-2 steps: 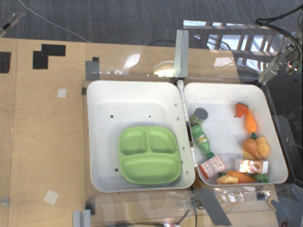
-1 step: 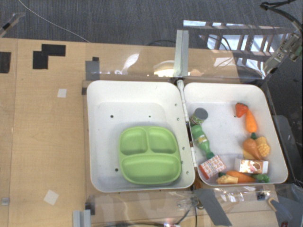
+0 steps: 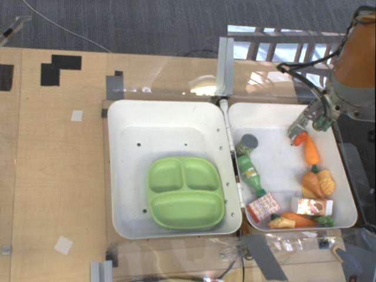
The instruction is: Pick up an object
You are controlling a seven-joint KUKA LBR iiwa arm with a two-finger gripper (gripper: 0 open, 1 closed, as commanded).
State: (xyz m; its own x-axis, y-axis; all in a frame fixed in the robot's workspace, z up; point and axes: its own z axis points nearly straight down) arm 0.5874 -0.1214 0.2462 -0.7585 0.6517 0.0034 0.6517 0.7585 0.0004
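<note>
Gripper [image 3: 301, 129] hung low over right bin [image 3: 276, 119], its far right corner | claw: couldn't tell spread or pinched | orange carrot [image 3: 309, 148] lay just beneath, touching the tip | risk: fingers might skid off its rounded side, or nudge it against the wall

The tabletop [image 3: 53, 175] is light wood with black marks at 10 o'clock. Two shallow white bins rest on it side by side: the left bin [image 3: 126, 128] at centre, the right bin [image 3: 273, 113] at 3 o'clock, rims touching.
</note>
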